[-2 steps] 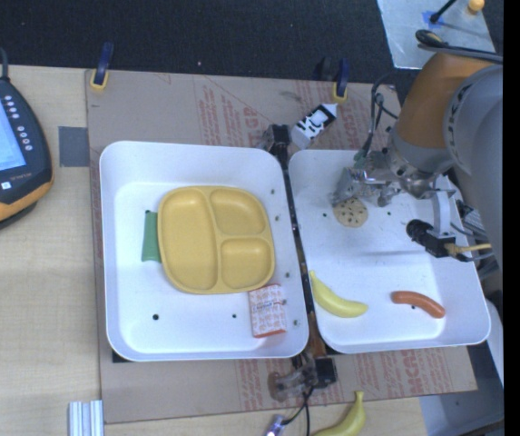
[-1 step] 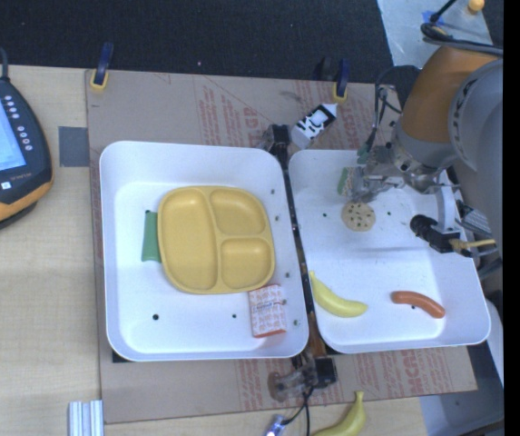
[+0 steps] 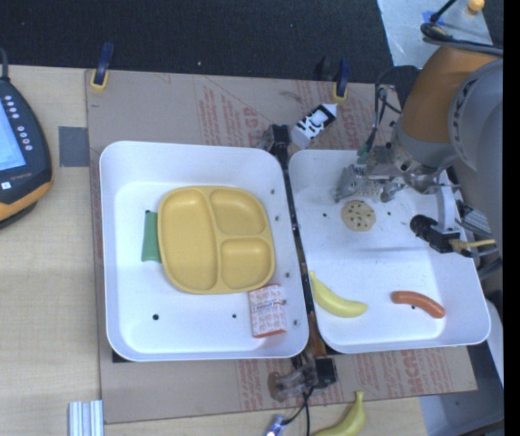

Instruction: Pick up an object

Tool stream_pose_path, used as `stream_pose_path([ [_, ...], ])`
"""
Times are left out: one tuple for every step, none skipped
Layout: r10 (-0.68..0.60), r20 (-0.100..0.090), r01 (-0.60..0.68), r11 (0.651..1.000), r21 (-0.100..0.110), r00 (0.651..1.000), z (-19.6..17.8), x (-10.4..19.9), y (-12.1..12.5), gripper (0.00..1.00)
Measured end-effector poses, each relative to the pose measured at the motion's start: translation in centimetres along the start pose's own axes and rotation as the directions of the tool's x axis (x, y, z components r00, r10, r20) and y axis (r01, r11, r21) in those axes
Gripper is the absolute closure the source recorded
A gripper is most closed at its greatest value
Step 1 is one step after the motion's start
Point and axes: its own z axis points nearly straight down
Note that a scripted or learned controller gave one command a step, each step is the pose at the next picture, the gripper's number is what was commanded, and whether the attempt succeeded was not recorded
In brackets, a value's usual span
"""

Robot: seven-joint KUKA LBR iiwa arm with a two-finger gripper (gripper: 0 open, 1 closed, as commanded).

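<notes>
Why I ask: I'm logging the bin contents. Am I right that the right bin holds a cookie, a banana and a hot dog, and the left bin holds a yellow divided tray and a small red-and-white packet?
Almost: the banana isn't inside the right bin. The camera view shows it lying across the rims between the two bins. The cookie and hot dog do lie in the right bin, and the yellow divided tray and packet in the left bin.

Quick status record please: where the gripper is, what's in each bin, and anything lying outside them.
gripper: over the far end of the right bin, just above the cookie
right bin items: cookie, banana, hot dog
left bin items: yellow divided tray, green piece under its left edge, small packet
outside bins: second banana at the near edge, teach pendant at left
</notes>
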Motion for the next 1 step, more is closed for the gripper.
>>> stream_pose_path([
  [0.0,-0.001,0.0,1.0,0.0,1.0,1.24,-0.31,0.65,0.0],
])
